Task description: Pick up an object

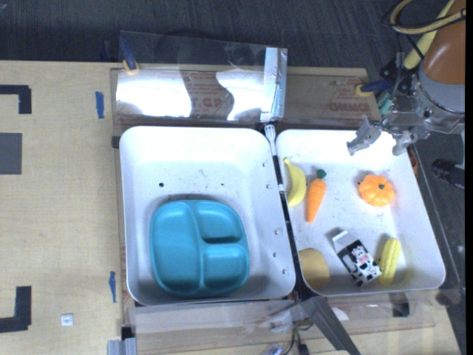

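My gripper [380, 142] hangs over the far right corner of the right bin [421, 220], its two fingers spread apart and open with nothing between them. In that bin lie a small orange pumpkin [376, 190], a carrot [315, 196], a banana [295, 182] against the left wall, a potato [313, 265], a corn cob [389, 258] and a small black-and-white cow toy [358, 259]. The pumpkin sits just below and in front of the gripper, apart from it.
The left bin [140, 161] holds a blue divided plate [198, 245]. A clear plastic sheet [199, 87] stands behind the left bin. The arm's orange band [448, 59] and yellow cables [421, 13] are at the upper right.
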You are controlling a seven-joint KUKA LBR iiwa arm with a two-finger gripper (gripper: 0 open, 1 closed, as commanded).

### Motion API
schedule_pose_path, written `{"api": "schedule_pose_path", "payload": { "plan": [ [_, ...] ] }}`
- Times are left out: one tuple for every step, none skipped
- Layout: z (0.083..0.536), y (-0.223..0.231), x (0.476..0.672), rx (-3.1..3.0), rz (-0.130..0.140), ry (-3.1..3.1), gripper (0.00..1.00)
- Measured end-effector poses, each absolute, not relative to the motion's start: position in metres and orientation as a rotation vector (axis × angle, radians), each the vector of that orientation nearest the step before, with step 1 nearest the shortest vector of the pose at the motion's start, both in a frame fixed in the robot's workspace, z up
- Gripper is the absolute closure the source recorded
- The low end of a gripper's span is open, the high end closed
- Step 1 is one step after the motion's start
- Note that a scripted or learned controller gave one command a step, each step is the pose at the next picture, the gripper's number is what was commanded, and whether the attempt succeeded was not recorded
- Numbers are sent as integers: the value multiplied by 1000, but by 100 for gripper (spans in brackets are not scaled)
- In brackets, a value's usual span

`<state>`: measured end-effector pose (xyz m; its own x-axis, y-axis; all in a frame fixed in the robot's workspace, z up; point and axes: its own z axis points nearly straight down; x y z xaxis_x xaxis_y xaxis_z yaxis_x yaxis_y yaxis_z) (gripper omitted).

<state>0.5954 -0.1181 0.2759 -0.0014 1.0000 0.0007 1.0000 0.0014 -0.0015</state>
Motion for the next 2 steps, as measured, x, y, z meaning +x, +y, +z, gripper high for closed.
{"api": "schedule_pose_path", "payload": {
  "plan": [
    [255, -183, 580, -1699, 3, -2641, 0],
    [105, -220, 575, -1678, 0, -2646, 0]
  ]
}}
